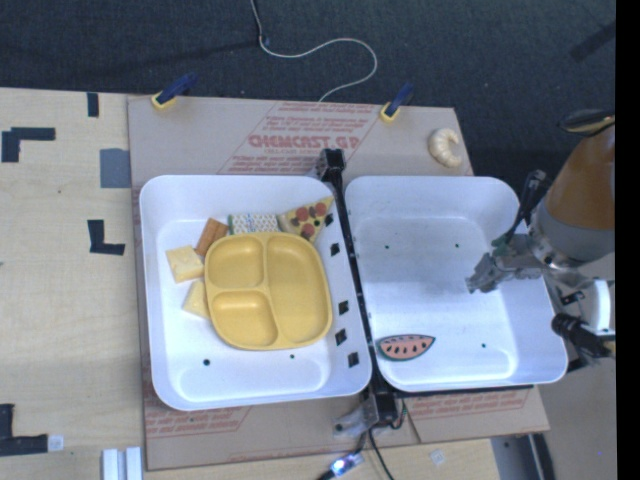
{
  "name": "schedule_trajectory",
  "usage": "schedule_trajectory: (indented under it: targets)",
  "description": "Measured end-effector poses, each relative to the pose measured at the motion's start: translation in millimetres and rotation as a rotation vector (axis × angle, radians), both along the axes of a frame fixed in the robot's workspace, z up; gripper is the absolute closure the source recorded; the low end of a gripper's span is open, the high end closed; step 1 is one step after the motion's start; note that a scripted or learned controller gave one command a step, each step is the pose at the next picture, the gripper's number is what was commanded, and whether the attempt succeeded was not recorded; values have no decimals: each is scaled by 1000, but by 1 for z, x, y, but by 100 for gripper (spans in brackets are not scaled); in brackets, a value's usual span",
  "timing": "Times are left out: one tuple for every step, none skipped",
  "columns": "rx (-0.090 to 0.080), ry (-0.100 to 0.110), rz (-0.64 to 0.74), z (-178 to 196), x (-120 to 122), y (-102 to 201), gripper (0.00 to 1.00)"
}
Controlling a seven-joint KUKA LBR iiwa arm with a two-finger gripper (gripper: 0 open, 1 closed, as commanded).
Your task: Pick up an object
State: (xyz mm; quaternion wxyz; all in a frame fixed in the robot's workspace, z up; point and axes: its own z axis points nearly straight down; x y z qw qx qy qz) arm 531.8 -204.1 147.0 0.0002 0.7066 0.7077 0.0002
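A watermelon slice (405, 346) lies flat near the front edge of the right bin (430, 203). My gripper (487, 274) hangs low over the right side of that bin, up and to the right of the slice and apart from it. The grey arm with its orange band (585, 183) reaches in from the right. In the left bin (165, 363) a yellow divided plate (268, 290) lies in the middle. Around it sit a pizza slice (308, 218), a brown cracker (211, 234) and pale yellow pieces (185, 264).
A beige lump (447, 146) rests on the cardboard behind the right bin. Blue and yellow clamps (174, 90) hold the cardboard at the back. A white cable (330, 46) loops over the dark floor beyond. The shared wall between the bins (345, 268) carries black markers.
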Motion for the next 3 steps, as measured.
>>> schedule_trajectory:
  targets:
    - [-2, -4, 1, 62, 0, 5, 100]
    - [0, 0, 0, 78, 0, 5, 100]
    - [0, 1, 3, 79, 16, 45, 100]
